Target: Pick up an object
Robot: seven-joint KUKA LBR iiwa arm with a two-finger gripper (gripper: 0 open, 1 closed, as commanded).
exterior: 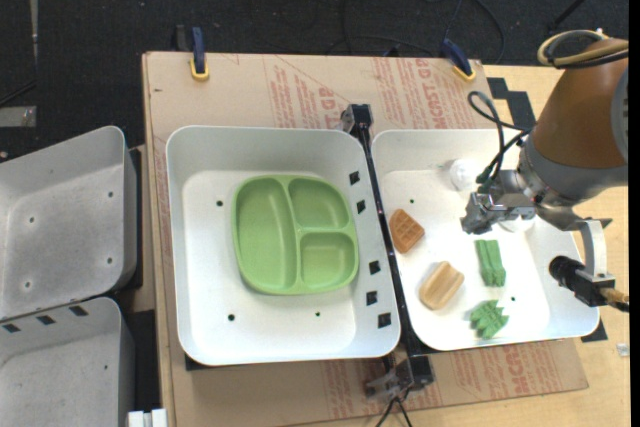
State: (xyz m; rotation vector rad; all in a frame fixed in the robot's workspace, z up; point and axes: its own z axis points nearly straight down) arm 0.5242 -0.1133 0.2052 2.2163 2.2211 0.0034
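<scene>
Camera view from above the bench: the arm's gripper (487, 212) hangs low over the right bin (420, 153), just above the upper end of a green bar (490, 262), and whether it is open or shut cannot be told from this angle, nor is anything seen in its grasp. No object has yet been lifted, by the look of it. The bar lies lengthwise just below the gripper and seems the likeliest target; a clean pick would call for lowering straight down with the grip set across the bar's narrow width, centred along its length so it does not tip on the way up. Below it sits a leafy green toy (488, 319), close enough that a drifting descent could nudge it. To the left, well apart from the gripper, lie a waffle (406, 230) and a bread roll (441, 285), and a small white object (459, 175) rests near the bin's upper part, beside the arm's cabling. The left bin (200, 245) holds a green divided plate (296, 234), untouched. The arm (585, 130), with its orange band, reaches in from the right, and a lift should rise well clear of the bin's wall.
</scene>
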